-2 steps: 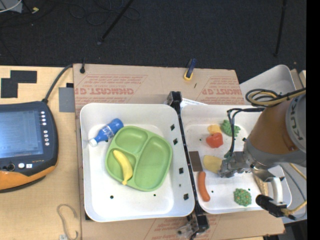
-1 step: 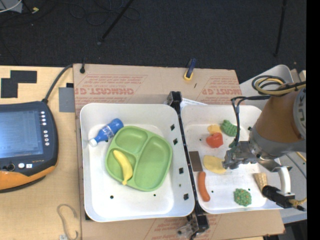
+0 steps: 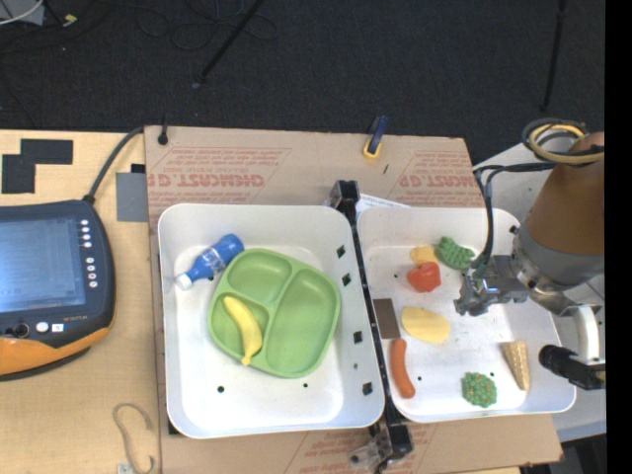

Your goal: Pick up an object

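Jaws (image 3: pixel 472 299) state unclear, above right bin (image 3: pixel 553 403), yellow piece (image 3: pixel 427 325) just left

Scene evenly, brightly lit from above; shallow white plastic bins (image 3: pixel 188 363) slightly glared; shadows soft; focus mildly soft throughout.

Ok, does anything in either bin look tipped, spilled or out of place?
Mostly tidy. The blue bottle lies on its side in the left bin, wedged against the green plate. The ice cream cone also lies flat in the right bin. Nothing looks spilled or damaged.
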You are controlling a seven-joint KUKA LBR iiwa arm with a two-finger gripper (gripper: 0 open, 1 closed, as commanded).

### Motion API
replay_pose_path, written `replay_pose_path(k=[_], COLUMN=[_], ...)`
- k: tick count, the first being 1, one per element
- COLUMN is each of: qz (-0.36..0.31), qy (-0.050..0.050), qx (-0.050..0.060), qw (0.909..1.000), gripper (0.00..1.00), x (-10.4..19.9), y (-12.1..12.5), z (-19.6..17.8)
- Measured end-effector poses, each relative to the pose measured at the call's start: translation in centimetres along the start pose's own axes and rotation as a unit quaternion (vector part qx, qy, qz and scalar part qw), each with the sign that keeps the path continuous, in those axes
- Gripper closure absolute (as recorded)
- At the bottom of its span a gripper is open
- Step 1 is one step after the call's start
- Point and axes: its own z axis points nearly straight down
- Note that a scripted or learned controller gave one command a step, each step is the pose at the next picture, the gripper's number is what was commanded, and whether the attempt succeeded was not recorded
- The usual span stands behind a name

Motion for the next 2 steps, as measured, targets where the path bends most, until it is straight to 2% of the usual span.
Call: replay_pose_path(k=[1, 2], qz=[0.000, -0.001], qy=[0.000, 0.002], qx=[0.000, 0.004], qw=[1.0000, 1.0000], gripper=[1.00, 1.00], x=[-0.1, 4.6], y=[0.1, -1.5], z=[-3.5, -2.3])
